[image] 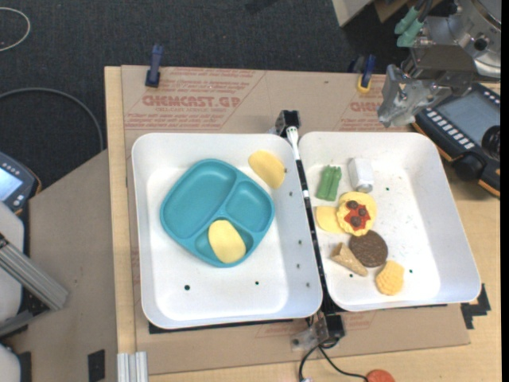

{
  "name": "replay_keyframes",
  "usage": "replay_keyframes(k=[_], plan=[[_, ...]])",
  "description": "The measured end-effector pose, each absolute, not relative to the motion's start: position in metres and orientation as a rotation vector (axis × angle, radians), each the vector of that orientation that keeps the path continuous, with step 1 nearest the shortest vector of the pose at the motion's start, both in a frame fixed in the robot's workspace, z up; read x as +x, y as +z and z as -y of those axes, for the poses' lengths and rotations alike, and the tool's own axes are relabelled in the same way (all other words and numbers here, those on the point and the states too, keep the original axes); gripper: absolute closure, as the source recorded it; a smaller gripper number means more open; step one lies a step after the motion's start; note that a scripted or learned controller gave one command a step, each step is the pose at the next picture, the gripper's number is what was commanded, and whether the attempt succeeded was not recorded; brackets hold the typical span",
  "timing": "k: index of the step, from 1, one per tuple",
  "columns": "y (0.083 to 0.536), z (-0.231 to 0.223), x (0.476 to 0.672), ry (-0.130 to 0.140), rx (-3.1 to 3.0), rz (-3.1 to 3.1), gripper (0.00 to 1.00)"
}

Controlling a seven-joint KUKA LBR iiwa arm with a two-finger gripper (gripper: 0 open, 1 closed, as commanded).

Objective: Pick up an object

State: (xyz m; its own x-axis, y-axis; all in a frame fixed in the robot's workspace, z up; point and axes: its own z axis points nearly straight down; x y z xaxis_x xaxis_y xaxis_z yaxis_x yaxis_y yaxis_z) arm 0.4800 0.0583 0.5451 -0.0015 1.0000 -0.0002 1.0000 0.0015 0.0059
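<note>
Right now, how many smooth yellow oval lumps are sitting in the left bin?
2. One smooth yellow oval lump lies in the teal divided plate; the other rests beside the plate's far right edge.

Glossy white plastic bins (159, 293) sit on matt brown cardboard (207, 94).

The arm (477, 6) enters at the upper right corner of the camera view, where its grey, rounded wrist section shows against the edge of the picture. From there it slants down and to the left. Below the wrist sits a boxy metal mount, and the pincer (395, 106) hangs from it, pointing downward. The pincer hovers near the far right corner of the worktop, well above the surface. Nothing shows between its tips. Its two metal fingers (390, 94) blur together at this angle, so their spacing is unclear.
</note>
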Motion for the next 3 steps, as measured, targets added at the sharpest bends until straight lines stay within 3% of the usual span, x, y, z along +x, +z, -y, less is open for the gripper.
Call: replay_keyframes(k=[1,2,3], plan=[[0.415,-0.085,0.478,-0.020,2.226,-2.230,1.00],[0.505,-0.129,0.480,0.017,2.211,-2.225,1.00],[0.402,-0.126,0.478,-0.017,2.227,-2.223,1.00]])
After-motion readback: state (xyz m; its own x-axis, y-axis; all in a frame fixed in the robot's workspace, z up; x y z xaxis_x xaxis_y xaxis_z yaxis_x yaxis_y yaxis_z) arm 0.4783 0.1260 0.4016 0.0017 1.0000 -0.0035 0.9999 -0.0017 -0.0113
